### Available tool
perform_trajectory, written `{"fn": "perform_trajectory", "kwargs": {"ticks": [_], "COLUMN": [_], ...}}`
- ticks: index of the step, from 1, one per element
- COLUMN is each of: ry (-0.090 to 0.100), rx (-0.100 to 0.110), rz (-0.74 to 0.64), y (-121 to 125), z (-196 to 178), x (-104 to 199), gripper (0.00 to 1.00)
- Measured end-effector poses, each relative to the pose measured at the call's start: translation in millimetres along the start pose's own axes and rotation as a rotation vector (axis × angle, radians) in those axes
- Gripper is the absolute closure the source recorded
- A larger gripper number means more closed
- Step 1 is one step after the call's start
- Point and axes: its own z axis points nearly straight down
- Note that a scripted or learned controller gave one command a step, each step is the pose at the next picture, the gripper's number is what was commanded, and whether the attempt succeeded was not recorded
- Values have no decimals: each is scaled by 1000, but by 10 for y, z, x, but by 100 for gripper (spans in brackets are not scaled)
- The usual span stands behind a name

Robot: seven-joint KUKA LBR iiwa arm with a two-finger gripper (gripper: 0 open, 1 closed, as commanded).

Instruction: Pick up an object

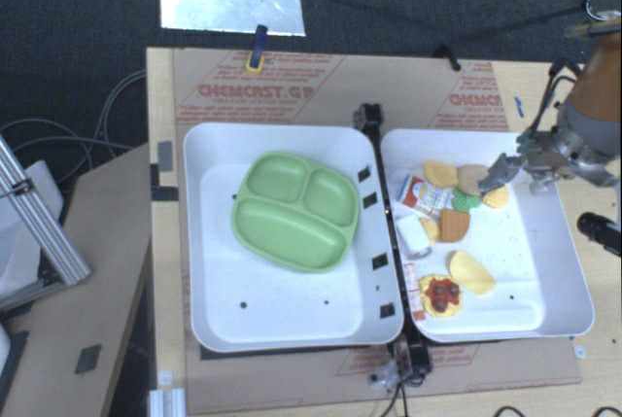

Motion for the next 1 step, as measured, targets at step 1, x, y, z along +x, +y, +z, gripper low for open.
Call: {"fn": "perform_trajectory", "kwargs": {"ticks": [1], "ry": [-2], "rx": [-12], "rz": [-3], "y": [27], "z": [-66], "x": [4], "gripper": [0]}}
